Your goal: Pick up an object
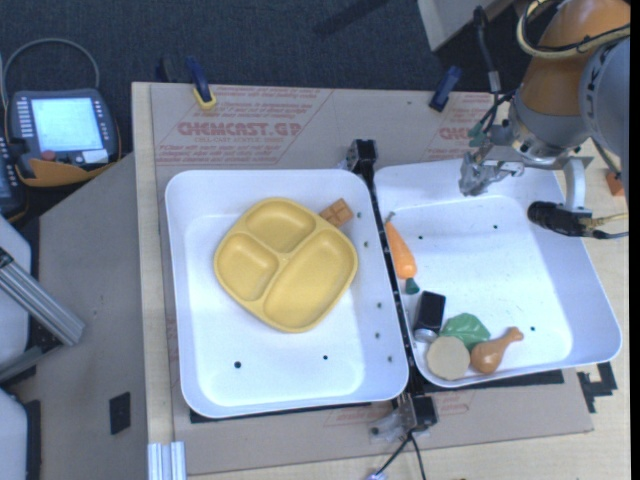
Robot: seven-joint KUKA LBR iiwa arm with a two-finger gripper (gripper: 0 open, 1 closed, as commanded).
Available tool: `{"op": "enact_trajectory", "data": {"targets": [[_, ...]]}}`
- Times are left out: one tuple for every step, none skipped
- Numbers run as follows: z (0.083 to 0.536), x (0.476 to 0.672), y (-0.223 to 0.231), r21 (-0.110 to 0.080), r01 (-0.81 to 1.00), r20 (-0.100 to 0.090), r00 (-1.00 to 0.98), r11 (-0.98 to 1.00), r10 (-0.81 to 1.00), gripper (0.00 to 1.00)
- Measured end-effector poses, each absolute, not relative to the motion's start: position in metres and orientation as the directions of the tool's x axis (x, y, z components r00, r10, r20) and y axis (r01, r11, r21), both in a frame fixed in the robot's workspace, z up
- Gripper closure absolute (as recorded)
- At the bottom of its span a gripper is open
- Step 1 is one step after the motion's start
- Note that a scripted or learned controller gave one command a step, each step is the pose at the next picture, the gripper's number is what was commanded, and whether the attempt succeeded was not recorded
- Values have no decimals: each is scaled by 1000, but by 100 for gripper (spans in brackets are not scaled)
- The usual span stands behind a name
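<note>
I see the two bins, the left bin (190, 298) holding a yellow divided plate (285, 263) with a small brown block (337, 212) at its far edge, and the right bin (560, 298) with a carrot (401, 252), black block (430, 311), green piece (466, 326), round slice (449, 357) and drumstick (495, 349) crowded at its near left. My worry is that a descent into that cluster pinches two things or strikes the bin wall. The arm (565, 58) hangs over the right bin's far edge with the gripper (482, 175) pointing down, well apart from them; I cannot tell how its tool stands.
</note>
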State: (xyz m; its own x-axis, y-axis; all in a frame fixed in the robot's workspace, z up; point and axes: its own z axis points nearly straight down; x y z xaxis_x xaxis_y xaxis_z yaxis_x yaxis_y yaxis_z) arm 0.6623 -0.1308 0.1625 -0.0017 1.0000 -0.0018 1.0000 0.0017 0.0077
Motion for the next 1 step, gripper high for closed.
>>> {"op": "enact_trajectory", "data": {"targets": [[214, 666, -121, 9, 1000, -2, -2, 2, 1000, 100]]}}
